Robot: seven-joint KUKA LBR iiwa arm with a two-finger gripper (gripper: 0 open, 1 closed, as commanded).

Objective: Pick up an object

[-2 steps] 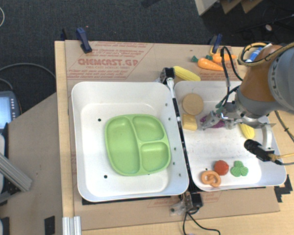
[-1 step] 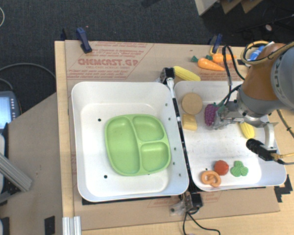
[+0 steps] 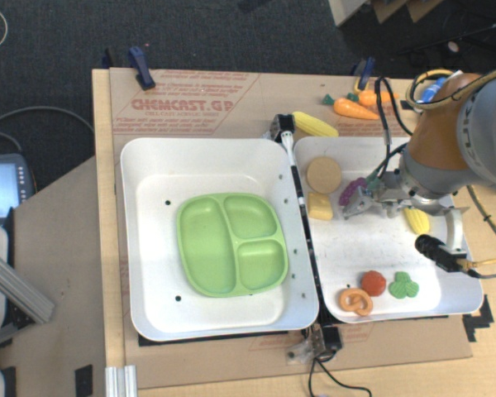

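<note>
The gripper (image 3: pixel 360 198) sits low in the right bin (image 3: pixel 372 251), fingers narrowly closed around purple grapes (image 3: pixel 350 192) lying diagonally beside the round cookie (image 3: pixel 323 173).

Both bins, left (image 3: pixel 140 222) and right (image 3: pixel 380 259), are showing smooth white plastic with a soft sheen. The green divided plate (image 3: pixel 231 244) is looking like matt moulded plastic. The counter (image 3: pixel 190 106) is presenting as a matt brown board, paper-faced, printed in red. The toy corn (image 3: pixel 314 125) and carrot (image 3: pixel 355 107) at the far edge are appearing as glossy plastic. The arm's orange band (image 3: pixel 442 135) is appearing smooth, satin.
</note>
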